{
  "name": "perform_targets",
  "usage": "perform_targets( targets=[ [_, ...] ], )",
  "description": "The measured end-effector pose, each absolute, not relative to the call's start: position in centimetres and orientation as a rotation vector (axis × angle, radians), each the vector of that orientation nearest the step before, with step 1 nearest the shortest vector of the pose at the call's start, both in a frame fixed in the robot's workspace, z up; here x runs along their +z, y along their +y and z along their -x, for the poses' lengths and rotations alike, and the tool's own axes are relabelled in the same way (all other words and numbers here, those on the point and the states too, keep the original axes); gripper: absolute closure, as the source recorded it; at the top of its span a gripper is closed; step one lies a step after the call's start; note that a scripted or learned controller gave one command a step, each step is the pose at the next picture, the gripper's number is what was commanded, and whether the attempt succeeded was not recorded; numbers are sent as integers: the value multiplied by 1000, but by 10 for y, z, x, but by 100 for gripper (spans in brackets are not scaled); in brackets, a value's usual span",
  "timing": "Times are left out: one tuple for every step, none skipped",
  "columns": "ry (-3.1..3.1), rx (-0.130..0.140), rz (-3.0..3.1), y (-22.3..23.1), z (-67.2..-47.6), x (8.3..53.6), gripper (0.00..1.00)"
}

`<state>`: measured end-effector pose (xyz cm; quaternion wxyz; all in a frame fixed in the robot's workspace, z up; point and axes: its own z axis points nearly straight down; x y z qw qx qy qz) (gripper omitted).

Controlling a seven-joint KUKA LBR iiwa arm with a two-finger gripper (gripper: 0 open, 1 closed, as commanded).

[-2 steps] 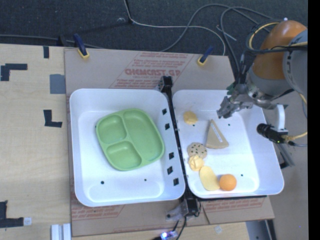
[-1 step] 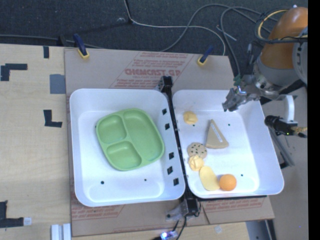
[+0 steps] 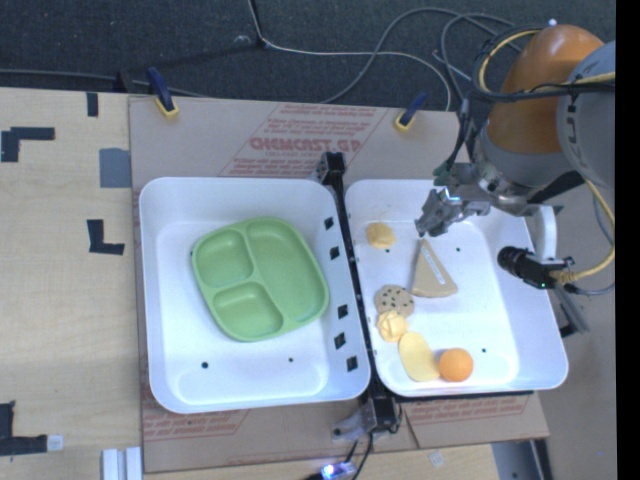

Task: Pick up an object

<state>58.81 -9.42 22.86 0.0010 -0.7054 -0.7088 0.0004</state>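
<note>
Two white bins side by side on a cardboard sheet [image 3: 300,138], with a black divider [image 3: 341,258] between them

In the left bin [image 3: 160,298]: a green tray [image 3: 260,278] with three compartments, lying flat and slightly turned, near the middle

In the right bin [image 3: 500,318]: six small things, all on the bin floor, none lifted
- yellow ball [image 3: 380,235], up near the divider, apart from the rest
- tan wedge [image 3: 433,273], lying flat in the middle, narrow tip pointing up toward the gripper
- cookie [image 3: 394,298] with dark spots, just left of the wedge's lower corner
- yellow lump [image 3: 392,325], touching the cookie's lower edge
- pale yellow oval [image 3: 417,356], just below the lump, slanted
- orange ball [image 3: 456,365], touching the oval's right side, near the bin's front wall

Over the upper part of the right bin: gripper [image 3: 436,216], reaching in from the right and angled down to the left, just above the wedge's tip and right of the yellow ball. Too dark and too small to tell whether apart or together. Nothing seen clamped in it

Behind the gripper: grey arm [image 3: 600,98] with its orange band [image 3: 550,68], looped with yellow and black cables

At the cardboard's far edge: two clamps, one at the left [image 3: 160,93] and one at the right [image 3: 410,115]
</note>
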Motion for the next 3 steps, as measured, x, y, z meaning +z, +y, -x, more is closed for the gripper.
perform_targets(
  targets=[
    [-2226, 0, 2212, -39, -574, 237, 100],
    [-2227, 2, 2212, 22, -565, 227, 100],
    [-2227, 2, 2211, 76, -547, 235, 100]
  ],
)
